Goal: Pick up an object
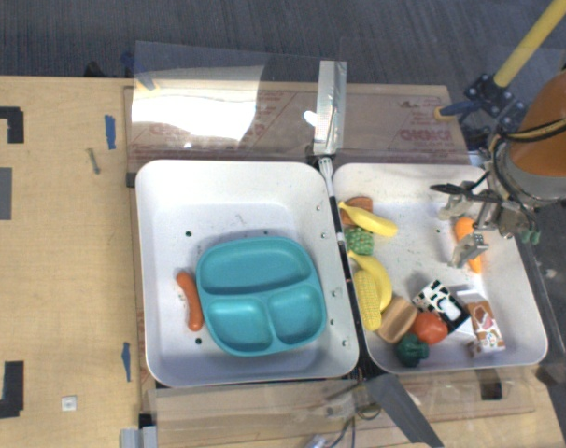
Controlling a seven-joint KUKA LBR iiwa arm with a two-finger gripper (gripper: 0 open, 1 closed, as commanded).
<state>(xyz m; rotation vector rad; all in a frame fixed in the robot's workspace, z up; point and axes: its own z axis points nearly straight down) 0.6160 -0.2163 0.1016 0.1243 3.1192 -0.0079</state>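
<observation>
My gripper [472,239] hangs over the right side of the right bin [530,343], below the arm's orange band. A small orange piece [464,228] lies right at its tip, and more orange [476,263] shows just below; whether it is held is unclear. Toy foods lie in that bin: a yellow banana [369,220], a green bunch [360,242], a yellow corn cob [372,287], a brown bun [396,320], a red tomato [431,329] and a black-and-white block [436,299].
The left bin [171,194] holds a teal divided plate [261,294] and an orange-red sausage [191,299] along its left side. A small printed carton [484,326] and a dark green piece [411,350] sit near the right bin's front. A metal divider [330,110] stands behind the bins.
</observation>
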